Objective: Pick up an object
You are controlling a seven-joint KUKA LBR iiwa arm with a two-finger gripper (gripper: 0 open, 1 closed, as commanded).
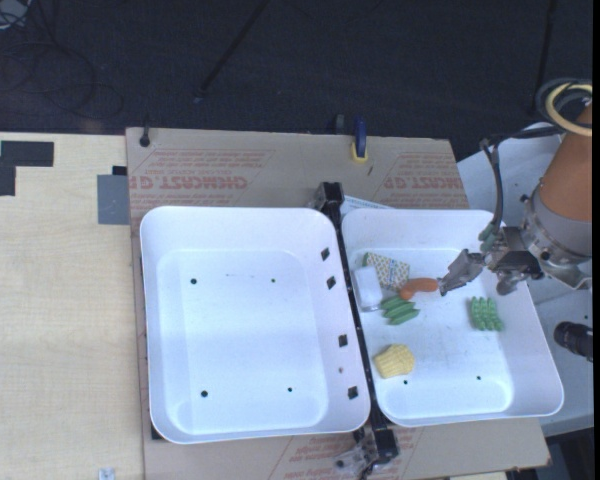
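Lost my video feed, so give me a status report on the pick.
Gripper low in right bin, by the orange carrot. Nothing seen held. Green pods crowd the carrot.

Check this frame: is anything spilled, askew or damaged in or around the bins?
Nothing stands out. The carrot, green pod, corn, green bunch, patterned packet and a clear item all lie inside the right bin, mostly toward its left side. The gripper sits just right of the carrot.
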